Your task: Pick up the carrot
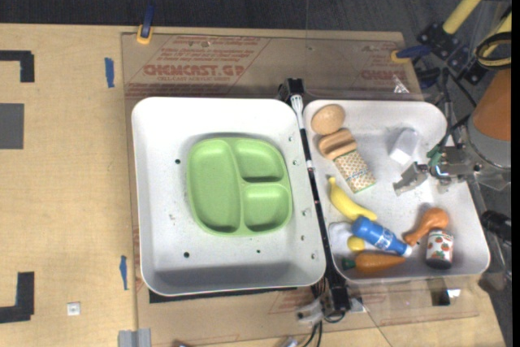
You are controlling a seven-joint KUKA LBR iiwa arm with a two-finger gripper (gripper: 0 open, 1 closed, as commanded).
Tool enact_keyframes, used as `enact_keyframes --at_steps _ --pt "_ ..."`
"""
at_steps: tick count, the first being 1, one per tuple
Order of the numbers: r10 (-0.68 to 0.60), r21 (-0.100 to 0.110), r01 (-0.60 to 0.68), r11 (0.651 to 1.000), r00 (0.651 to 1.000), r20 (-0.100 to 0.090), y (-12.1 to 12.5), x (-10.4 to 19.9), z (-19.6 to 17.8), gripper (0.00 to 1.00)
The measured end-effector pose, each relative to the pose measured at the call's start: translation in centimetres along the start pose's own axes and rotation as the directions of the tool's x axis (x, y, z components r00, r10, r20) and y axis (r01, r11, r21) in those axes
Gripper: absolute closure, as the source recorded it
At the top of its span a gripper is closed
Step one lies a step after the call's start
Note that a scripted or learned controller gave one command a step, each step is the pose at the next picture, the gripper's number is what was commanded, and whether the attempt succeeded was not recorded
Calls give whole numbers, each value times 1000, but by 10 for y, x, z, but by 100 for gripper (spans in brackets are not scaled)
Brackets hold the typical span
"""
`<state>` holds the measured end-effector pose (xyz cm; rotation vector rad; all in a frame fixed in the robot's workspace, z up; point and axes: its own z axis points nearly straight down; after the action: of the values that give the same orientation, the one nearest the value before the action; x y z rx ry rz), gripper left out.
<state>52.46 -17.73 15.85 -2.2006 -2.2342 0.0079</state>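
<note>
The carrot (380,262) is orange with a dark green end. It lies flat along the front wall of the right bin (467,199), just below a blue bottle (379,237). My gripper (406,163) hangs over the middle of the right bin, up and to the right of the carrot and well apart from it. Its two fingers (409,180) stand apart, open, with nothing between them. The arm reaches in from the right edge.
Around the carrot lie a yellow banana (348,203), a curved orange toy (428,224) and a small spotted jar (439,249). A tan egg-shaped toy (327,119) and a waffle-patterned piece (352,163) sit at the bin's back left. The left bin (154,175) holds a green divided plate (213,183).
</note>
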Motion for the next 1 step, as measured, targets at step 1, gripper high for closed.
enact_keyframes --at_steps 1 --pt "-139 -11 139 990 990 -6 -16 -34 63 0"
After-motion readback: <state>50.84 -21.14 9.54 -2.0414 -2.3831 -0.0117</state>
